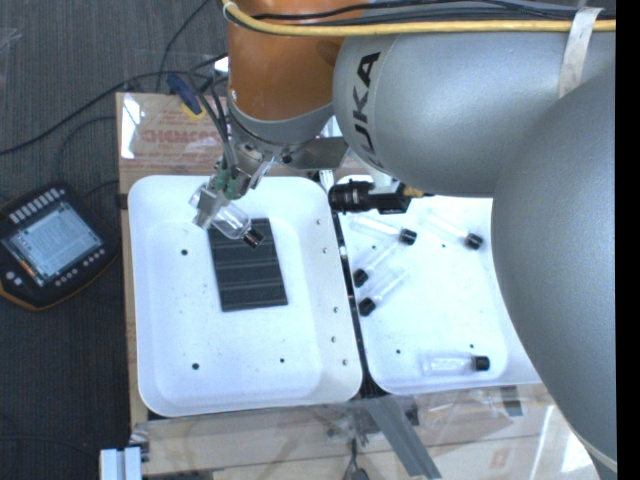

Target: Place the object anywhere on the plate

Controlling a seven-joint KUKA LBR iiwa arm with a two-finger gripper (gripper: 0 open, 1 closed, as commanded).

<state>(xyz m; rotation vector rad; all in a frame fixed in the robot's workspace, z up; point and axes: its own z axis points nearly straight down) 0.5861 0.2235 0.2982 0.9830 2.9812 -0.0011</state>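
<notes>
Reaching in from the right of the frame, the grey KUKA arm (450, 88) fills the upper right, its orange band (280, 38) at top centre. Below the band the tool (215, 206) hangs over the upper middle of the left bin (170, 368). How wide or narrow the tool stands cannot be told from this angle.

Just below and right of the tool tip is a clear vial with a black cap (238, 226). It slants down to the right, with its clear end right at the tool and its cap over the upper edge of the dark ribbed plate (250, 273). Whether the tool grips it or only touches it is not clear. The plate lies flat near the middle of the left bin, slightly turned.

The right bin (440, 318) holds more clear vials with black caps:
- one near its upper left (385, 230)
- one near the arm's edge at upper right (472, 240)
- two close together by the left wall (378, 280)
- one lying crosswise near the bottom (450, 364)

Both bins sit side by side on the pale wooden counter (450, 408). A cardboard box with red print (170, 133) shows behind the left bin at upper left. A teach pendant (45, 243) lies on the dark floor at the far left, well apart from the bins.
</notes>
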